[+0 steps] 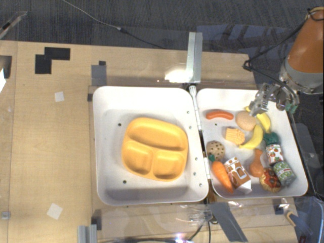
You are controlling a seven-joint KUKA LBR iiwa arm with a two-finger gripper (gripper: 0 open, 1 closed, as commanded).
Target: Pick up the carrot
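An orange carrot point(221, 175) is seen at the near edge of the right bin point(298, 186), lying well apart from the jaws and toward the near left of them, beside a small carton point(237, 172) and just below a speckled cookie point(215, 148). The jaws point(264, 103) are held at the bin's far right corner, just above a yellow banana point(256, 133); whether they are released or clenched cannot be told. Far to their left, a yellow divided plate point(152, 148) is seen in the left bin point(106, 135) on the tabletop point(45, 151).
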